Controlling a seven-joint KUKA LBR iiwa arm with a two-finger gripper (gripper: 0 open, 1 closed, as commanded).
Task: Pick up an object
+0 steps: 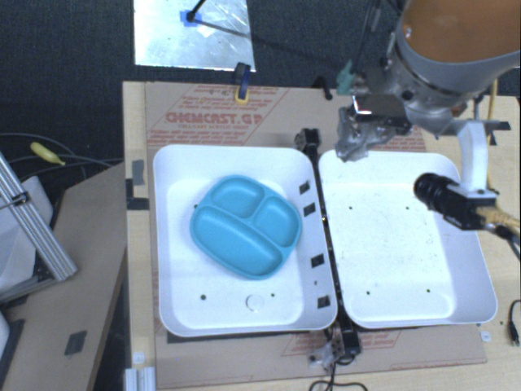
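Observation:
A light blue divided plate (244, 225) lies flat in the middle of the left white bin (175, 300). My gripper (355, 147) hangs over the back left corner of the right white bin (472, 300), well to the right of the plate and above the bin floor. The grey arm with its orange band comes down from the upper right. I see nothing under the gripper or in its grasp.
A raised divider with black clips (316, 226) runs between the two bins. Both bins rest on a cardboard sheet (212, 112). A shiny metal sheet (191, 23) lies on the dark floor behind the bench. A metal frame (28, 226) stands at the left.

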